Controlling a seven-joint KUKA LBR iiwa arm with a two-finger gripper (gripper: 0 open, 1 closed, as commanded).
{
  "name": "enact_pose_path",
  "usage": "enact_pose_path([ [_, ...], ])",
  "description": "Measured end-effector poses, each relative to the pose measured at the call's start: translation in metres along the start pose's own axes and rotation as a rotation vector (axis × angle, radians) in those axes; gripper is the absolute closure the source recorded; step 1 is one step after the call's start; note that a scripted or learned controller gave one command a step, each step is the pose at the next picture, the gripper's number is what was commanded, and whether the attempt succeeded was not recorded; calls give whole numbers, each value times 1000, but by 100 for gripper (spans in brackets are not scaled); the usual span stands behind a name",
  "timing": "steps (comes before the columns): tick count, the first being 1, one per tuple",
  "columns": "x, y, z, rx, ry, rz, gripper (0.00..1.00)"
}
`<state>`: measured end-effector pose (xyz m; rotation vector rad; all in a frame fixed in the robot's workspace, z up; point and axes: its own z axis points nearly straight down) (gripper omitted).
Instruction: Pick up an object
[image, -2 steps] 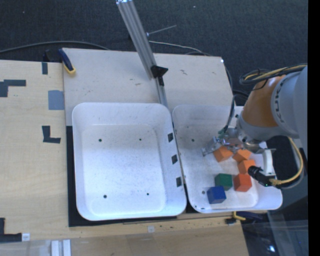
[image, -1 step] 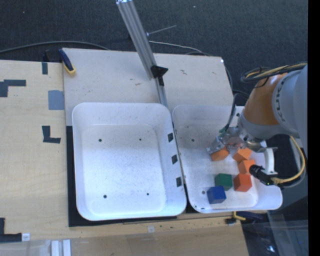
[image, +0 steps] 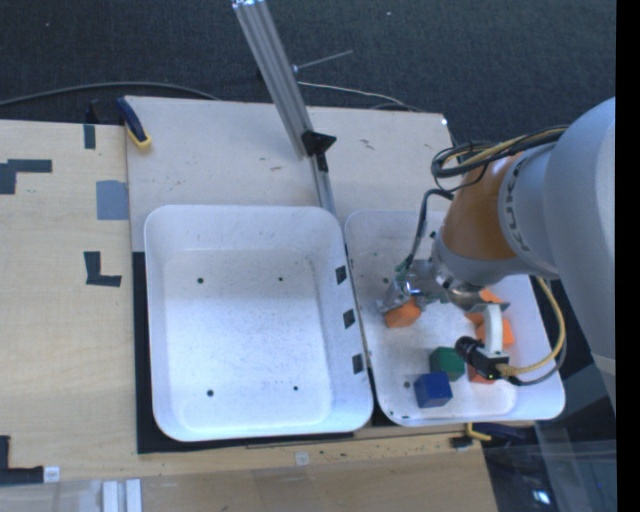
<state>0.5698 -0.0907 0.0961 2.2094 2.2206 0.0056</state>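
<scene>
Gripper (image: 402, 296) low in right bin (image: 530, 400), touching orange piece (image: 402, 315); finger state: cannot tell. Centre over piece, close squarely, lift straight.

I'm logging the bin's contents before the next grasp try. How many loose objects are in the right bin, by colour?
Orange: 3, partly hidden by the arm
Green: 1
Blue: 1
Total: 5

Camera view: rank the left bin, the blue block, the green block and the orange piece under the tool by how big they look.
1. Left bin, by far the largest.
2. Blue block and green block, too alike to rank.
3. Orange piece, though the tool partly covers it.
</scene>
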Motion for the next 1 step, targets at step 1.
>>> enact_pose_path([
  [1,104,-14,-101,4,6,-4,100],
])
